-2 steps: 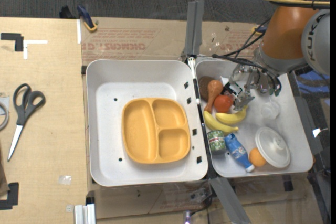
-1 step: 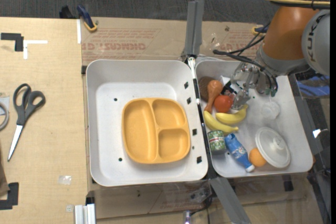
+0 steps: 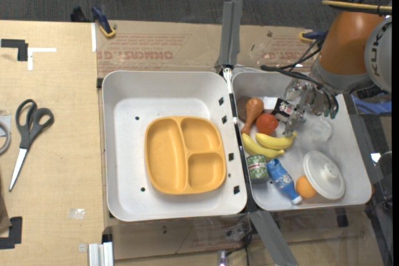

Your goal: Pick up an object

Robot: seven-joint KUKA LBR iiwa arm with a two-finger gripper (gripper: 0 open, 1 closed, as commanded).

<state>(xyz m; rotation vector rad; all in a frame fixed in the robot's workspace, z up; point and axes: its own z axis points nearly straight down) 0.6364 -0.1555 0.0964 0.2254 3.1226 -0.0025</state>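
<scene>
Hanging over the right bin (image 3: 355, 152), the gripper (image 3: 292, 123) has its fingers a little apart, holding nothing; the banana (image 3: 267, 142) lies just below and left, its long side running left to right

The arm (image 3: 352, 40) enters from the right edge of the view, its grey body and orange band bulking above the far right corner of the right-hand bin. From there the wrist angles down and to the left. The pincer (image 3: 292, 124) hangs low inside that bin, toward its far half, tips pointing downward near the bin's middle.
</scene>
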